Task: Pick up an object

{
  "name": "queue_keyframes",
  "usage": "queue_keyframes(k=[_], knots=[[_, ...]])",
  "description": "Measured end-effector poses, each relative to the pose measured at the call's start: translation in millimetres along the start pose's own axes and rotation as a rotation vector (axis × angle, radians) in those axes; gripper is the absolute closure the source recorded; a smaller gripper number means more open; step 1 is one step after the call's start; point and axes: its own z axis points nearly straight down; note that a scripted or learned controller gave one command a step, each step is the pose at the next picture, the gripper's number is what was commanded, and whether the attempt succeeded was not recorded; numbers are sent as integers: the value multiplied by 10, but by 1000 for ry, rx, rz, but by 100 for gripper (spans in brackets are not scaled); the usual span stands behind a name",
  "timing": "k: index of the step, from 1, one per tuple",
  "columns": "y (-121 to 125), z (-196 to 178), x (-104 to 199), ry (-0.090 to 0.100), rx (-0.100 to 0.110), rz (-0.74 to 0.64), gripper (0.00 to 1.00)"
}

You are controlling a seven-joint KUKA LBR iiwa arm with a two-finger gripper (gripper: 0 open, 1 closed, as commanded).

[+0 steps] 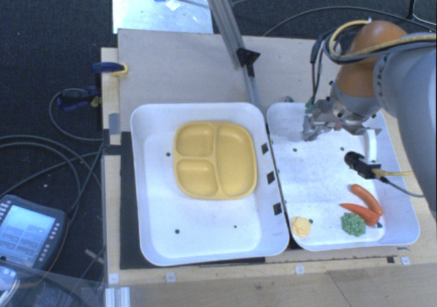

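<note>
As we are looking down at the bench (184, 60) from the fixed camera, we are seeing two white bins side by side. Left bin (153, 230) is holding a yellow divided tray (216, 159), lying flat near its middle. Right bin (403, 227) is holding the loose objects, all near its front edge: two orange carrot-like pieces (365, 205) lying close together, a green broccoli piece (353, 224) just beside them, and a small pale yellow piece (300, 226) in the front left corner. A black part with a yellow cable (360, 164) is showing above the carrots.

Grey arm with the orange band (372, 53) is reaching in from the right, and its gripper (319, 123) is hanging over the rear part of the right bin, well apart from the objects. We cannot tell how the claw is set, and we are seeing nothing gripped in it.
</note>
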Motion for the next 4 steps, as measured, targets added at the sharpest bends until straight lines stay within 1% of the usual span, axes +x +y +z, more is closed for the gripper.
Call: queue_keyframes(k=[2,3,4], knots=[[-47,-1282,3,-1,-5,-6,100],[-37,-1261,4,0,1,-6,100],[-122,-1247,634,3,4,-12,100]])
